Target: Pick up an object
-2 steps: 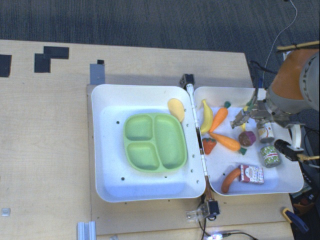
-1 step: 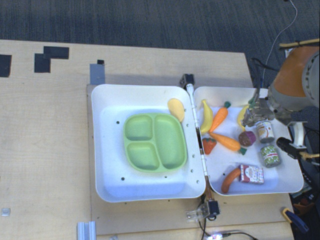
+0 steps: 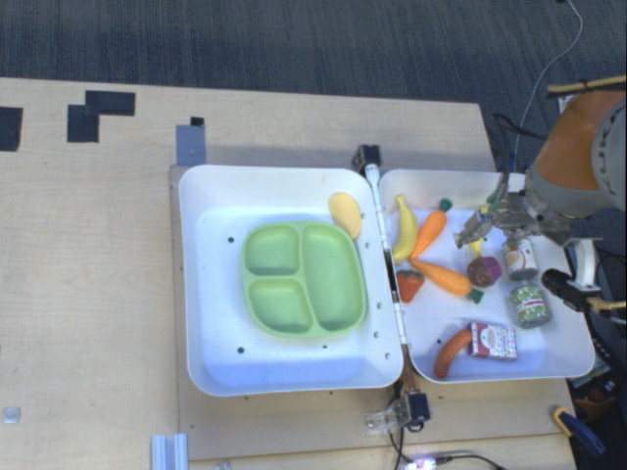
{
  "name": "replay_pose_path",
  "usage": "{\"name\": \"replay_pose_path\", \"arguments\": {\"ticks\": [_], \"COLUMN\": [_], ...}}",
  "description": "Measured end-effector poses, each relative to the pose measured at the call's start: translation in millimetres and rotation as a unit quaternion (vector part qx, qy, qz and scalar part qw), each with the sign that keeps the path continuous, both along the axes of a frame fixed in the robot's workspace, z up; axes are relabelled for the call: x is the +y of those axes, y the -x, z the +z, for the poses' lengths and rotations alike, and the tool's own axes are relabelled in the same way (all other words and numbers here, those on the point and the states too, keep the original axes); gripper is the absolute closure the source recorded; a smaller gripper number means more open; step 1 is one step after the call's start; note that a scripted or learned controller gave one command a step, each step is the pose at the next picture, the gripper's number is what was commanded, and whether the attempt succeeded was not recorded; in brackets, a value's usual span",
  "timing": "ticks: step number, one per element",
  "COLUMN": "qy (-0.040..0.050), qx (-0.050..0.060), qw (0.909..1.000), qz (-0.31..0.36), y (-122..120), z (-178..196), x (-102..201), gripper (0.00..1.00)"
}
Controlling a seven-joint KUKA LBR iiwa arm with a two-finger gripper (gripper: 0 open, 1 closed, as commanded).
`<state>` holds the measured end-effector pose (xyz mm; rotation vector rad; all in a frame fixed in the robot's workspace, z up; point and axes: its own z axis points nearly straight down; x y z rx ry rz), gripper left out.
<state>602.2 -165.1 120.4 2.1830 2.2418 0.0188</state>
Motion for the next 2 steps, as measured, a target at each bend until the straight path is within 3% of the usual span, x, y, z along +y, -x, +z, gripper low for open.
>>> {"name": "replay_pose_path", "arguments": {"ticks": [1, 2], "qy": [0.0008, 0.0012], "qx": [0.005, 0.003], "qw": [0.9999, 0.9999], "qz": [-0.012, -0.01], "y": [38, 36], "z": [-33, -22], "x": [19, 19], "gripper": [0.0, 1.0]}}
